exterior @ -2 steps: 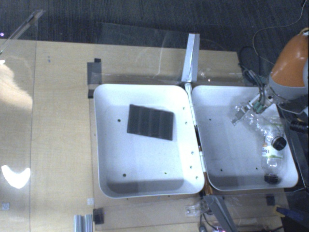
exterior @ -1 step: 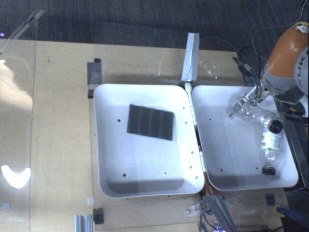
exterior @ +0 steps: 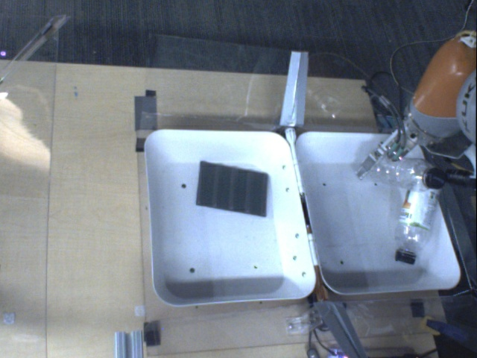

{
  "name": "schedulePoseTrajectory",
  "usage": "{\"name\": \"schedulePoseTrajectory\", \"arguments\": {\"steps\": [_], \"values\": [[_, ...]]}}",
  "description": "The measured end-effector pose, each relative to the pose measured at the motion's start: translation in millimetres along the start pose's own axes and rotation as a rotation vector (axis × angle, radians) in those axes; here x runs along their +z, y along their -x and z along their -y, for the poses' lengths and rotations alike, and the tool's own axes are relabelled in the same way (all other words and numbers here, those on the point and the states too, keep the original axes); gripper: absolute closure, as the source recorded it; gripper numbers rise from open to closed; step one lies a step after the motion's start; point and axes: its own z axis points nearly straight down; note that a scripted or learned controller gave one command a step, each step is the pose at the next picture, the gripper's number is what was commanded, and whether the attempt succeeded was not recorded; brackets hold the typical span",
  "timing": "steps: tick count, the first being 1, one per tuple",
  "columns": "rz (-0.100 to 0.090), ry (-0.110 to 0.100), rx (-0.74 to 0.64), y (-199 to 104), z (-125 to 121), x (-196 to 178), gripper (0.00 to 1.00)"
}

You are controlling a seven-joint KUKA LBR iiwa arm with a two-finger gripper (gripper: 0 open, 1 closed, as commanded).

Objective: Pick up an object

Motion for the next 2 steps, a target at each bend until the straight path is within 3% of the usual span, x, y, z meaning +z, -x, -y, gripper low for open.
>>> {"name": "schedulePoseTrajectory", "arguments": {"steps": [1, 2], "values": [[0.009, 0.005, 0.168, -46.9, -23.1, -58.7, 1.00], [0.011, 0.006, -0.038, -59.8, -54.8, -101.2, 1.00]]}}
